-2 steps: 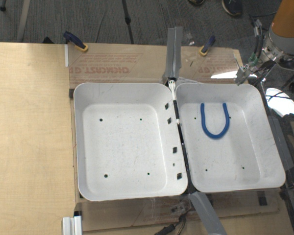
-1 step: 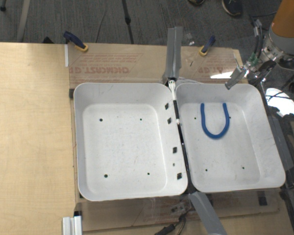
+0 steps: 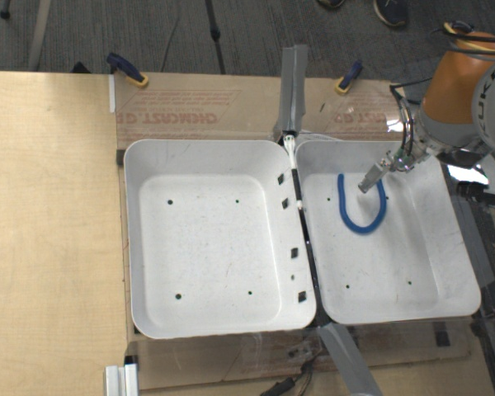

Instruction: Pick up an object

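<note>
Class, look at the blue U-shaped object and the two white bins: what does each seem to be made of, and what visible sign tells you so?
Blue U-shaped object: probably flexible rubber or plastic tubing; it bends smoothly with a slight sheen.
White bins: likely moulded plastic, semi-matte; rounded corners and shallow formed walls suggest it.

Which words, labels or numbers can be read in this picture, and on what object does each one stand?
"CHEMCRAFT" is my best reading of the faint red print, seen upside down, on the cardboard sheet behind the left bin.
More red print on the cardboard behind the right bin: too blurred to read.
</note>
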Controlling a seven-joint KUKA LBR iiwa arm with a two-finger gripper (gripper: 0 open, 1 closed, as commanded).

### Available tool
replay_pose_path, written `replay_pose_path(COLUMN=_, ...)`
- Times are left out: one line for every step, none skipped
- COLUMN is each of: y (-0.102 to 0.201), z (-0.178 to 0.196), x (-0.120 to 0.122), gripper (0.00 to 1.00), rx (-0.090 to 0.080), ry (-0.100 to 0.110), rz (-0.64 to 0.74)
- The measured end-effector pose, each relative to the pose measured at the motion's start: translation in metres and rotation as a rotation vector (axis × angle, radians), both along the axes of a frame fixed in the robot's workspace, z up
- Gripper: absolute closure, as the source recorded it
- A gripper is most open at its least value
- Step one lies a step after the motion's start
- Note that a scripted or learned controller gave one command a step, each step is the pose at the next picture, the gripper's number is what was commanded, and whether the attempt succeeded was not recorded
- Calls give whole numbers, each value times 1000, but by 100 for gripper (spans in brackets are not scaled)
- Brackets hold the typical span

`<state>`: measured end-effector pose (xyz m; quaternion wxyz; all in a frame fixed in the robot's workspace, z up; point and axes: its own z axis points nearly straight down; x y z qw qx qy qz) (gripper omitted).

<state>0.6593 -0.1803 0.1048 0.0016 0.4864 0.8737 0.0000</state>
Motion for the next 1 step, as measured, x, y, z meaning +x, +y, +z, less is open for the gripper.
replay_pose_path(y=39, z=-10, x=-56, gripper=0, rx=1, ry=-5, rz=-143)
